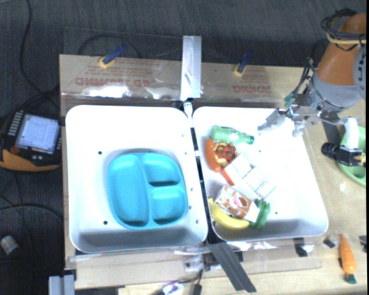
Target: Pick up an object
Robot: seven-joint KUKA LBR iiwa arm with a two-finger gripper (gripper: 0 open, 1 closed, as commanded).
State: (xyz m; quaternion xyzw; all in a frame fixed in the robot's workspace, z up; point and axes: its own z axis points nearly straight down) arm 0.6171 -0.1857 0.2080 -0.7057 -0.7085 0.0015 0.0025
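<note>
Two white bins sit side by side: the left bin (86,183) bears a blue divided tray (149,188), while the right bin (295,189) holds a heap — green bottle (231,134), white carton (251,178), banana (227,220). The gripper (283,118) hangs above the right bin's far edge, clear of the heap; whether it is spread or pressed together cannot be told. The pieces overlap tightly — a descent could land on a seam and come away bare.

The yellow curved plastic banana (229,220) is half hidden beneath the small printed snack packet (235,202), beside it.
</note>
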